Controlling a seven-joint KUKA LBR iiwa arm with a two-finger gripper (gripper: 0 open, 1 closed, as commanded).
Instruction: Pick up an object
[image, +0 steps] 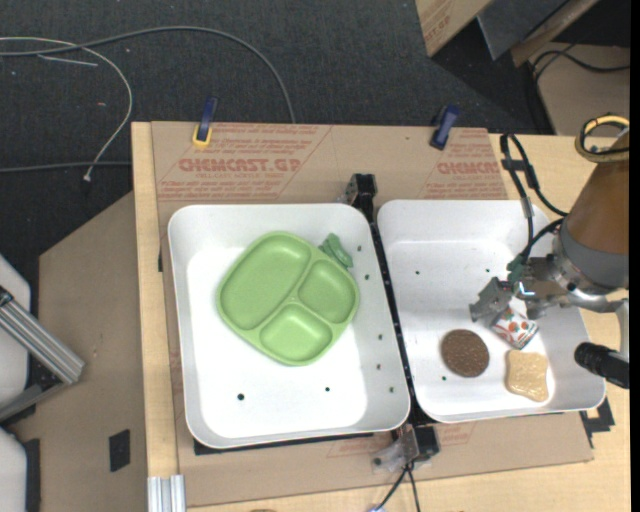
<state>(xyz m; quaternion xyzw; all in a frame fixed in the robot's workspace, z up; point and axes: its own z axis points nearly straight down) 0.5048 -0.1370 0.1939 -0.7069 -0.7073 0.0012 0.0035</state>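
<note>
In the right bin (440, 235) lie a round brown cookie-like disc (466, 353), a tan lumpy piece (527, 375) and a small white item with red and green marks (515, 328). My gripper (503, 300) hangs low over the right side of this bin, directly above and touching or nearly touching the small white item. The disc lies just to its lower left. The grey arm with its orange band (603, 215) comes in from the right.
The left bin (200, 300) holds a green divided plate (288, 297), with a small dark-green piece (338, 251) at the plate's upper right edge. Both bins rest on a cardboard sheet held by blue clamps (206, 118). Black cables (520, 175) trail beside the arm.
</note>
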